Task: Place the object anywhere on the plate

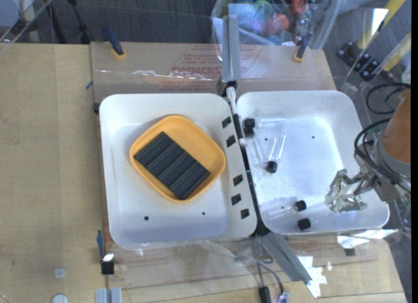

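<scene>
A dark ribbed block [172,162] lies flat on the yellow plate [147,140] in the left bin [117,217]. The pincer [345,194] hangs over the right bin [326,115], fingers spread, gripping nothing.

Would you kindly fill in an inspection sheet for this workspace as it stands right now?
Surface: wooden bench bearing two shallow white bins, left and right.
Job's things: square yellow plate in the left bin, with a dark ribbed rectangular slab lying on it.
Clutter: clear plastic tubes with black caps in the right bin.
Grippers: metal pincer low over the right bin's right side.
Cables: black cables at right.
Surroundings: clear box of colourful items behind.
</scene>
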Robot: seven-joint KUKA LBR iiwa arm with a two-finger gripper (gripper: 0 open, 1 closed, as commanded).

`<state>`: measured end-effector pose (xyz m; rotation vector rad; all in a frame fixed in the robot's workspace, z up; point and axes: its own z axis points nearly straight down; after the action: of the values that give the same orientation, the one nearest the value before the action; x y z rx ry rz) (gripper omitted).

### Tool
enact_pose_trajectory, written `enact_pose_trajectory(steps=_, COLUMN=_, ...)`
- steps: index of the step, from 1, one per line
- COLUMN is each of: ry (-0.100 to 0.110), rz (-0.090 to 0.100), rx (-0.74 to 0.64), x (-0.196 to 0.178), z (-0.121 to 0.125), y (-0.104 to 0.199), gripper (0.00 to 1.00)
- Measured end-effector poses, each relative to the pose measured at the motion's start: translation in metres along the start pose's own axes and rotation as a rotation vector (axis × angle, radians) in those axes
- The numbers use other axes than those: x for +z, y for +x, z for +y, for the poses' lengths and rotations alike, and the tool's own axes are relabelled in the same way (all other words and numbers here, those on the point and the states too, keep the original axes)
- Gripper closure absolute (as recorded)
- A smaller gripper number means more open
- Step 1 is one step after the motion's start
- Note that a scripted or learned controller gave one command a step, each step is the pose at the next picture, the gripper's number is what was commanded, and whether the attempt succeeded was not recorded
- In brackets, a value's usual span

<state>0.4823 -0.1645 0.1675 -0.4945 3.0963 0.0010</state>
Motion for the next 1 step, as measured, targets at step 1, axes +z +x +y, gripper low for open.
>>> enact_pose_trajectory(steps=1, ry=0.0, rz=0.0, rx=-0.187, x=0.0085, z=-0.0311, y=0.0026, gripper=1.0)
